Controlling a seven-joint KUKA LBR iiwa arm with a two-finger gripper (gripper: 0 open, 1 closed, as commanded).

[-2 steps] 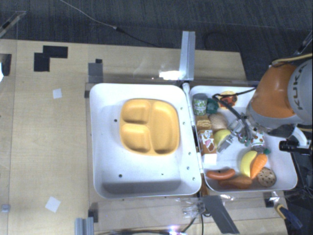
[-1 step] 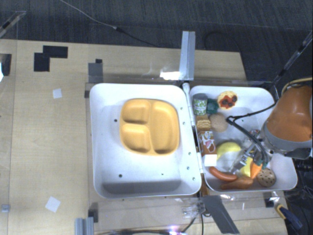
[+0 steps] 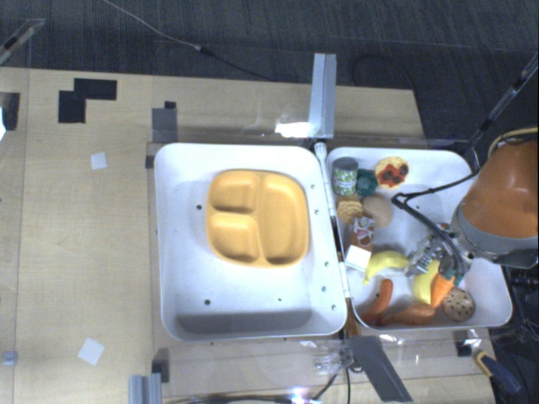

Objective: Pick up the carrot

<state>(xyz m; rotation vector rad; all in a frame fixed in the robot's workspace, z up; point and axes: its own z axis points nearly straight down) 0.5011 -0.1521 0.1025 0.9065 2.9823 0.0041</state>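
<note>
The carrot point(image 3: 440, 289) is a small orange piece with a green top, lying in the right bin point(image 3: 497, 310) near its front right corner. My gripper point(image 3: 433, 263) hangs low in that bin, directly over the carrot's green end and a yellow piece point(image 3: 423, 285) beside it. Its tip sits at or just above the carrot, and whether they touch cannot be made out. The grey arm with its orange band point(image 3: 505, 196) reaches in from the right.
The right bin also holds a banana point(image 3: 386, 263), a red sausage point(image 3: 382, 296), a cookie point(image 3: 457, 306), a white block point(image 3: 358, 257), a can point(image 3: 345, 176) and a pizza slice point(image 3: 392, 172). A yellow divided plate point(image 3: 257, 217) lies in the left bin point(image 3: 181, 301).
</note>
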